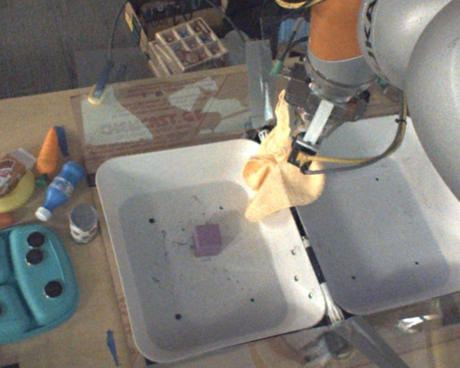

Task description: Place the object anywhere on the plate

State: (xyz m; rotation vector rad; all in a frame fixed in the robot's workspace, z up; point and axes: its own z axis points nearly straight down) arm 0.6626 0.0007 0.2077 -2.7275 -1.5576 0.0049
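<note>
Trouble here would start with the arm (415, 34), the biggest thing in view, which hangs over the right bin (403, 281) with no plate in sight beneath it; I judge that letting go now would drop the load onto bare bin floor or across the rims between the 2 bins. The left bin (149, 323), to the left of the gripper (301, 151), holds no plate that I can make out either. The yellow cloth (275, 182) hangs from the gripper, bunched at the fingertips, which look clamped on its top fold; its loose bulk sags below and to the left, draped over the seam between the bins. A limp cloth held by 1 fold could slip out during travel, or drag on a rim. Far to the left sits a teal tray (19, 279), well apart. Nearer, down and left of the gripper, a small purple block (207, 238) lies on the left bin's floor, under any leftward path. A small can (83, 221) stands just outside that bin.
</note>
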